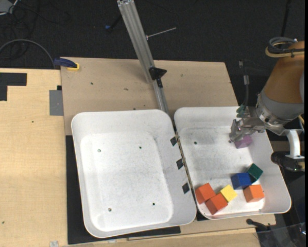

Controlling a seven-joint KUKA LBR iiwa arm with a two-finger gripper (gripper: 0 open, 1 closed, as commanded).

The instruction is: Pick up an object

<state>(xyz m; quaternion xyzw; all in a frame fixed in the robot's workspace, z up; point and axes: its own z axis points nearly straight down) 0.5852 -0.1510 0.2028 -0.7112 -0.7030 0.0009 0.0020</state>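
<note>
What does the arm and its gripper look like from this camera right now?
The arm enters from the right with a broad orange band above a grey wrist section. The gripper is a small grey metal two-finger unit. A loop of cable sits on top of the orange part.

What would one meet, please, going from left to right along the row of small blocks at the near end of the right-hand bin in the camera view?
Orange-red block → yellow block → blue block → orange block, which ends the row.
</note>
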